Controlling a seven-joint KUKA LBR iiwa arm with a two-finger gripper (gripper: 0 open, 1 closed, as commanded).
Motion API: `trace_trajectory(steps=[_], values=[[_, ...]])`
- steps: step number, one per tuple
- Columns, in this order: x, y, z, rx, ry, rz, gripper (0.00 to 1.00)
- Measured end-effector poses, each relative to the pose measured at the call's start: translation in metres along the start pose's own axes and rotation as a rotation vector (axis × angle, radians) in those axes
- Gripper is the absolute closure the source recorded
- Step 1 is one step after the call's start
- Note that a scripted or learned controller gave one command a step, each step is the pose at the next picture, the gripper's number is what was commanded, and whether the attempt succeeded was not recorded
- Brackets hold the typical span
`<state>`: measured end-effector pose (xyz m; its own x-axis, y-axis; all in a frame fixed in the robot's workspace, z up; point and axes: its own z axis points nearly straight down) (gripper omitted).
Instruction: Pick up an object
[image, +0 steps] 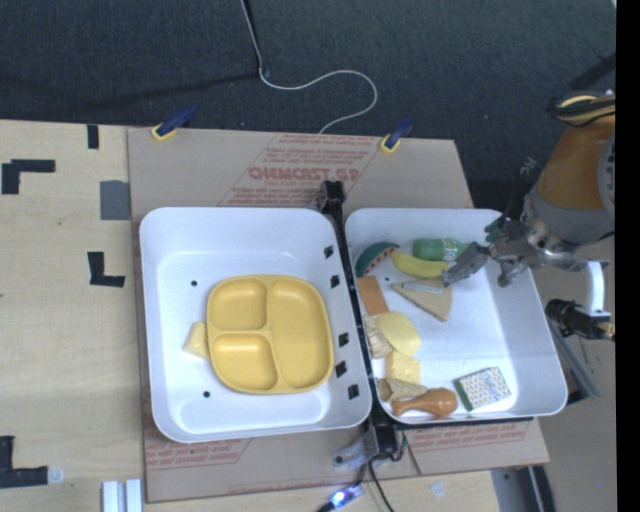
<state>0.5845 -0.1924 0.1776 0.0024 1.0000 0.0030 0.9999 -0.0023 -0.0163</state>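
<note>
The right bin (520, 345) holds several toy foods along its left side: a yellow banana (415, 265), a green bottle (437, 248), a watermelon slice (372, 256), a pale cheese wedge (428, 298), an orange block (371, 296), yellow chips (397, 332) and a brown drumstick (428, 403). A small patterned card (482, 388) lies near the front right corner. My gripper (483, 272) hangs over the bin's back right part, just right of the banana and the cheese wedge. It is open, with nothing between its fingers.
The left bin (170, 250) holds a yellow divided plate (270, 333) with a pale yellow piece (195, 341) poking out at its left. A black divider clip (332, 195) joins the bins at the back. A white cable (330, 85) lies behind them.
</note>
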Motion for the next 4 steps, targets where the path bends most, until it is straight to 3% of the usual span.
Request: trace_trajectory(steps=[1, 3, 4], values=[[0.000, 0.003, -0.009, -0.014, -0.003, -0.003, 0.00], [0.010, 0.001, 0.096, -0.014, -0.004, -0.005, 0.00], [0.011, 0.001, 0.083, -0.015, -0.004, -0.006, 1.00]])
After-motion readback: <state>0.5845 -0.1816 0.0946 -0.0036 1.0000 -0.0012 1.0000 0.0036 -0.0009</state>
